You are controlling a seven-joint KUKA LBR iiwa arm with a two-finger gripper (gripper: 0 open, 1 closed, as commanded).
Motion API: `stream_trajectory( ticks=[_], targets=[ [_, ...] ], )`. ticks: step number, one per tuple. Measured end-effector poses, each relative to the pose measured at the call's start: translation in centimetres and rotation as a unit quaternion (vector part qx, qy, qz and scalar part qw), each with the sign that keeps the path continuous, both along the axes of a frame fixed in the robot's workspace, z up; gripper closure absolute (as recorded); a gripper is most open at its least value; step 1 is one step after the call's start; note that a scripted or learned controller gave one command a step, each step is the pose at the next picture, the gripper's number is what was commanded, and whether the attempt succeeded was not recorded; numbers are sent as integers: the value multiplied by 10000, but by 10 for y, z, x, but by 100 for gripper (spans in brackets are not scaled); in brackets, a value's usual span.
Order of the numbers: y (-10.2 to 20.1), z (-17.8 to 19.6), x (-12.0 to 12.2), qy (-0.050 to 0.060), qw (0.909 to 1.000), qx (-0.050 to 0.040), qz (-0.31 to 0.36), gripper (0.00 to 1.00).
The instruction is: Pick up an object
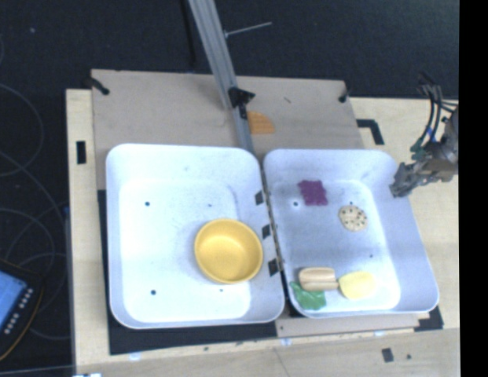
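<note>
The beige block (317, 278) and yellow piece (358, 285) are lying at the right bin's (405, 234) near edge as I am hovering my fingers (404, 181), whose opening I cannot tell, at its far right rim, planning a centred vertical descent.

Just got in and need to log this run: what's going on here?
The gripper sits at the right bin's far right rim, holding nothing I can see. That bin holds a purple piece, a cookie, a tan roll, a yellow lump and a green scrap. The left bin holds a yellow bowl.
</note>
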State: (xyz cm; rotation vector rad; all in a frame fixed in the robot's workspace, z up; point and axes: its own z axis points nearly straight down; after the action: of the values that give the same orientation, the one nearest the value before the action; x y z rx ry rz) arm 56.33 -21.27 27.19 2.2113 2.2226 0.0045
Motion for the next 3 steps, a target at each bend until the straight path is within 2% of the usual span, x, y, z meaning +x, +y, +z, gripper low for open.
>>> stream_trajectory(
  ticks=[1,2,3],
  targets=[
    [62,-1,7,20,10000,14,14,100],
    [110,-16,15,27,10000,12,7,100],
    [168,-10,19,16,10000,19,15,100]
  ],
)
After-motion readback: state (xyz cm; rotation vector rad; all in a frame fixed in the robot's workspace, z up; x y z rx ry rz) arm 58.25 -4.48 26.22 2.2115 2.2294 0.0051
